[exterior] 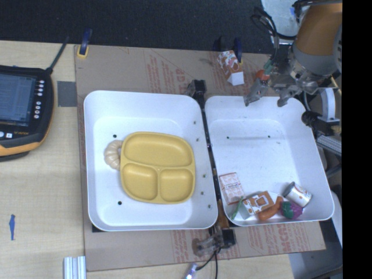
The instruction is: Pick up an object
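Arm up high, toys down low.

Gripper spread open w/ nothing in it, over far edge of right bin. Toy pile at near edge, well apart: small can, orange sausage, little box. Can lies tilted, long way across. Smooth white floor, lots of room betw. Left bin has yellow tray.

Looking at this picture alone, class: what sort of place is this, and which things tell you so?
Probably a robotics lab test bench: a grey and orange robot arm with a gripper, two white bins on cardboard, and a handheld control pendant alongside.
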Available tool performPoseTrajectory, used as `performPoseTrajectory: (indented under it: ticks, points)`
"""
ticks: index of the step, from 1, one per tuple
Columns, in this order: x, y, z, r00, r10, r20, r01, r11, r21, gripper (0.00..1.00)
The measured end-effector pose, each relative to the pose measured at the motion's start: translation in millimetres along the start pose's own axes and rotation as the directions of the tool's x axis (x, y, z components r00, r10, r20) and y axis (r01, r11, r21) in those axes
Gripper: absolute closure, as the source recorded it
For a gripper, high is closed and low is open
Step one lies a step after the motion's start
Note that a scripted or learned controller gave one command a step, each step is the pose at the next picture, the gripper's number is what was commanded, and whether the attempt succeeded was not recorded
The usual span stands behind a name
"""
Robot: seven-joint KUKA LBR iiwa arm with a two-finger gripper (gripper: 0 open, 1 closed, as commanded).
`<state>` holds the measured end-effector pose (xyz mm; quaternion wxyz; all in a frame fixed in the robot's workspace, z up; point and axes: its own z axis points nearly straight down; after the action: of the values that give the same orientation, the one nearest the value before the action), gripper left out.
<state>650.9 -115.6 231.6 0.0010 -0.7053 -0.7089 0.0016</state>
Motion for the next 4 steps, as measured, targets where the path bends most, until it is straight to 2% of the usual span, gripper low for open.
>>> performPoseTrajectory:
  ticks: [1,2,3,4]
  points:
    - [0,0,-11,1.0,-0.003,0.0,0.003,1.0,0.001,1.0]
    - [110,1,38,1.0,-0.002,0.0,0.002,1.0,0.002,1.0]
    - [135,-18,40,1.0,-0.002,0.002,0.002,1.0,0.002,1.0]
    - [66,6,6,1.0,0.003,0.0,-0.003,1.0,-0.001,1.0]
